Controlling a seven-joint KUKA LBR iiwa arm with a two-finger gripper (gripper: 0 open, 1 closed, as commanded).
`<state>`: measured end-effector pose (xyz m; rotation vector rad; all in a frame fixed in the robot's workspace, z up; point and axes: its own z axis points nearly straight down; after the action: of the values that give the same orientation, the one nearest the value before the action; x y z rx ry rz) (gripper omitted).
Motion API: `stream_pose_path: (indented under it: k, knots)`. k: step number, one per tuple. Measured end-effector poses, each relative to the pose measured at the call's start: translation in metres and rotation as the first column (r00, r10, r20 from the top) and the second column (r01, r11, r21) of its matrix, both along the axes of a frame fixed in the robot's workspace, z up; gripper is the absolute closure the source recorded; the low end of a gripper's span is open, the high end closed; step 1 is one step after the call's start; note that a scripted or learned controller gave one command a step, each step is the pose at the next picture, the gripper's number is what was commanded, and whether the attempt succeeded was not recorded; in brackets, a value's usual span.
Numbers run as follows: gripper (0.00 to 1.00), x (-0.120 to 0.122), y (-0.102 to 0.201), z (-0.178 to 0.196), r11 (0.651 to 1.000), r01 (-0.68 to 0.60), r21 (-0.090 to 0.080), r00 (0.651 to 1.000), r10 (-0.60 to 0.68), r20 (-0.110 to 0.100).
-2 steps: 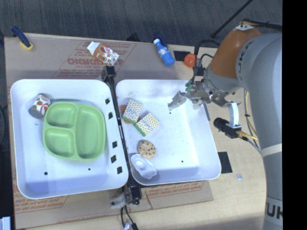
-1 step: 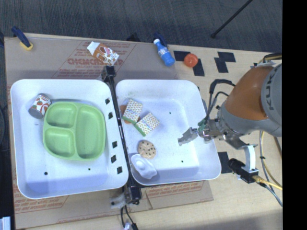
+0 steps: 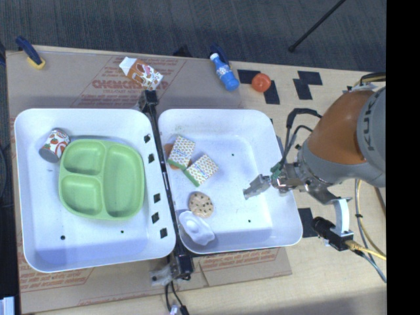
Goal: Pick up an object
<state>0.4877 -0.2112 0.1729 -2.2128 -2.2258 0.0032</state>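
Note:
My gripper (image 3: 255, 188) hangs low over the right part of the right bin (image 3: 262, 225), with bare white floor under it and nothing seen in it. To its left lie two patterned sandwich pieces, one (image 3: 182, 151) nearer the divider and one (image 3: 203, 168) just below it. A chocolate-chip cookie (image 3: 201, 204) lies further toward the front. A white cup-like object (image 3: 195, 229) rests in the bin's front left corner. The cookie is the nearest of these to the gripper, well apart from it.
The left bin (image 3: 39, 241) bears a green divided plate (image 3: 102, 178) and a small can (image 3: 54, 144) at its back left. On the bench behind the bins lie a snack packet (image 3: 141, 73), a blue bottle (image 3: 225, 72) and an orange ball (image 3: 261, 81).

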Motion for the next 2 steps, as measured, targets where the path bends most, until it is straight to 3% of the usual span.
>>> stream_pose_path:
  k: [1, 2]
  knots:
    - [0.0, 0.056, 0.001, -0.035, 1.0, -0.002, -0.001, 1.0, 0.002, 0.0]
    - [0.0, -0.012, 0.014, -0.047, 1.0, -0.002, 0.0, 1.0, 0.002, -0.001]
